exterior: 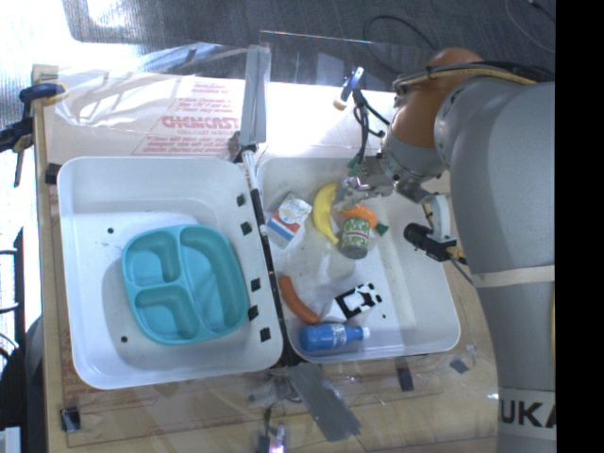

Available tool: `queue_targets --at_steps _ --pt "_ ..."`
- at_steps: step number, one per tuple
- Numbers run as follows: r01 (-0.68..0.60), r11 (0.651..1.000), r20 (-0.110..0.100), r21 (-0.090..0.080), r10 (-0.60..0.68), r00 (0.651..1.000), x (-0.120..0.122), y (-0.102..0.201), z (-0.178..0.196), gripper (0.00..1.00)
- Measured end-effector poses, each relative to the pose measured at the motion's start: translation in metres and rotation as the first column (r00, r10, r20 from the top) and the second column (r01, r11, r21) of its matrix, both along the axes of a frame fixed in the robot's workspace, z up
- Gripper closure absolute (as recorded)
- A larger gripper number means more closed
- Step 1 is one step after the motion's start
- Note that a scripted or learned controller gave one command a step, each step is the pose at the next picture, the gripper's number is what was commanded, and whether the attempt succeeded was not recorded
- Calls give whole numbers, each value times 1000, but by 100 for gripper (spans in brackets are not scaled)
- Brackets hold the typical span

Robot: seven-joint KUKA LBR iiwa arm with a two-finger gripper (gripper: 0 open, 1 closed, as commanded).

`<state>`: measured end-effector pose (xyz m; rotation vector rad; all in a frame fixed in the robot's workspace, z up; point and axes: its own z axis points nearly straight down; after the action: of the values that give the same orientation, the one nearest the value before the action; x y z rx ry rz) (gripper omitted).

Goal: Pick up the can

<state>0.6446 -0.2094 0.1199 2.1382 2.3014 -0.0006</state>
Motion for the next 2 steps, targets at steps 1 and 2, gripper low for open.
queue_targets --at_steps 1,2 --pt "-1 1000 -1 1 1 1000 0 1 0 0" --pt "-65 998 1 1 65 998 -35 1 -27 0"
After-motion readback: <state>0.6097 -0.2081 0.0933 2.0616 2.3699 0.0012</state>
